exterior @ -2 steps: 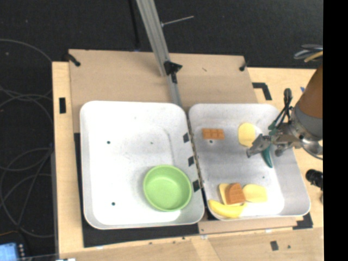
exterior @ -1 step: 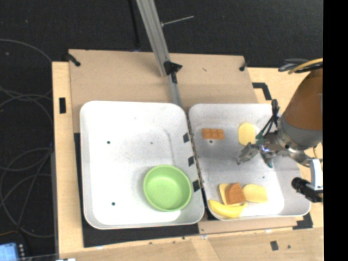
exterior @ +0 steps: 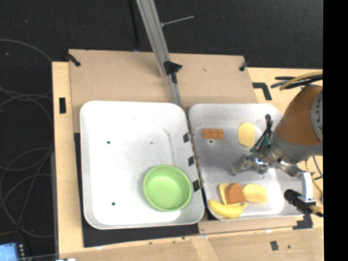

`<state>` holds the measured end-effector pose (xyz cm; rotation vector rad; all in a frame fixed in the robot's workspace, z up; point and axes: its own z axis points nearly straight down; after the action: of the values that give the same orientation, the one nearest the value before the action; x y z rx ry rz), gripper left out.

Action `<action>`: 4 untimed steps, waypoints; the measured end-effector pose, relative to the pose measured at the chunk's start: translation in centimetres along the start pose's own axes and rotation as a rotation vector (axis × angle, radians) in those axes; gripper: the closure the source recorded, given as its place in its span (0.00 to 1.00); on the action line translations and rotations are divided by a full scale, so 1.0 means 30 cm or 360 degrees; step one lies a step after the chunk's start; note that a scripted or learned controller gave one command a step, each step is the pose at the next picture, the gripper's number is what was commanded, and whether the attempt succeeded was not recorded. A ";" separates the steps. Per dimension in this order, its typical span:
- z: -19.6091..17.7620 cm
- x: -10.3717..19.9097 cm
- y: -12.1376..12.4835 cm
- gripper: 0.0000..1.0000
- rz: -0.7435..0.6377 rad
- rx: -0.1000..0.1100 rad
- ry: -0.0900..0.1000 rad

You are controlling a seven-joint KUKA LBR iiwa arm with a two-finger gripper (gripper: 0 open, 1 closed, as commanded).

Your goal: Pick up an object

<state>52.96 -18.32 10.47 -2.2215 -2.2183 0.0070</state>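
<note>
My gripper (exterior: pixel 246 165) hangs low over the middle of the right bin (exterior: pixel 217 116), reaching in from the right under the orange-banded wrist (exterior: pixel 300 123). Just beyond it lies a pale yellow object (exterior: pixel 247 134), and a small orange ridged block (exterior: pixel 213 134) sits to the far left. Near the bin's front edge lie a banana (exterior: pixel 225 209), a brown slice (exterior: pixel 235 193) and a yellow lemon-like piece (exterior: pixel 256 193). Nothing shows as being held by the gripper.
A green bowl (exterior: pixel 167 187) sits in the front right corner of the left bin (exterior: pixel 109 129). A grey metal pole (exterior: pixel 155 31) slants up from behind the bins. Cables run along the bench's right side.
</note>
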 end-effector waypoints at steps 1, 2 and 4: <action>-0.047 0.000 0.009 1.00 0.0007 -0.0014 0.0003; -0.217 -0.003 0.044 1.00 -0.0006 -0.0011 0.0001; -0.537 -0.025 0.028 1.00 -0.0009 -0.0012 0.0000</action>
<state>53.88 -19.05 26.58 -2.2186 -2.2286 -0.0016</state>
